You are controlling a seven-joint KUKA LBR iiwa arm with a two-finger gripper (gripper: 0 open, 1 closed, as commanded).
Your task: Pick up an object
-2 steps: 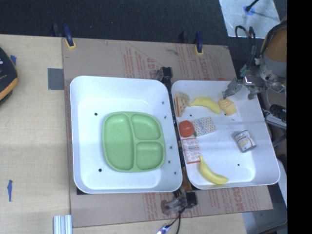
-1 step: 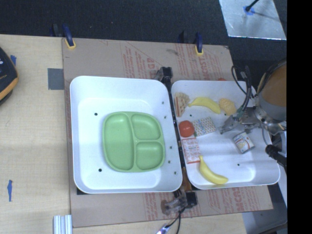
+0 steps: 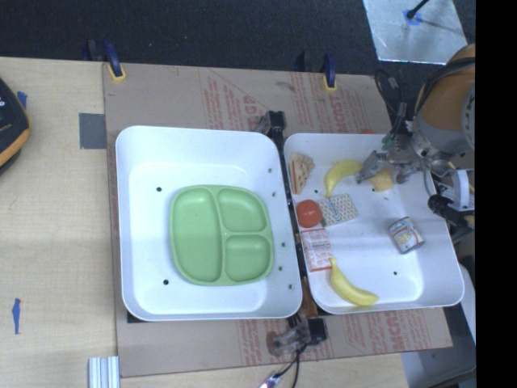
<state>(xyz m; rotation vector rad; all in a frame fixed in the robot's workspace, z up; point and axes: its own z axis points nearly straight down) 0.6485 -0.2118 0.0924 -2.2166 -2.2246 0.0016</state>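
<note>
My gripper hangs low over the back of the right bin, reaching in from the right. A small yellow object lies right beneath it, partly covered by it. Just to the left lies a yellow banana. Further left are a slice of bread, a red tomato and a checkered packet. A red and white packet, a second banana and a silver wrapped item lie nearer the front.
The left bin holds a green divided plate. A dark ridge with clamps separates the two bins. Cables and the arm's body crowd the right bin's far right edge.
</note>
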